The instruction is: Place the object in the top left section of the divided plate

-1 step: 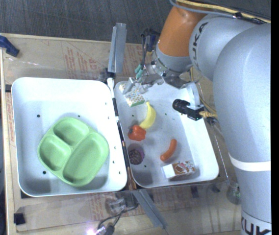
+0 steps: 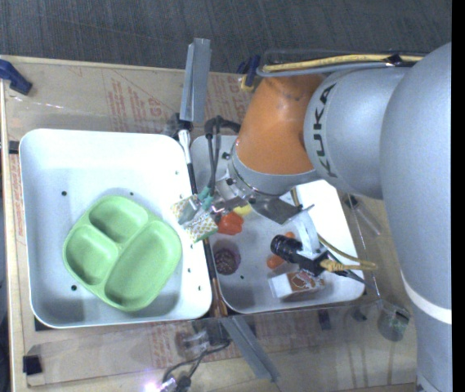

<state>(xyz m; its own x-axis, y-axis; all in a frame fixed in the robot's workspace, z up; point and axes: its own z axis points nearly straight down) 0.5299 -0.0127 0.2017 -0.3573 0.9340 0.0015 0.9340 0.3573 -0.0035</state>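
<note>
One small crumpled object [image 2: 195, 217] is seemingly clamped in the gripper [image 2: 202, 211] over the bins' shared rim; transfer left to the green divided plate [image 2: 123, 251] is needed next.

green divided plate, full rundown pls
The green plate looks like smooth light-green plastic, rounded, with three sections split by raised ridges: two smaller ones toward the upper left and left, and one larger at the lower right. It lies flat, turned at an angle, on the floor of the left bin, toward that bin's lower half. All three sections look bare. The hand is at the bin's right rim, apart from it.
</note>
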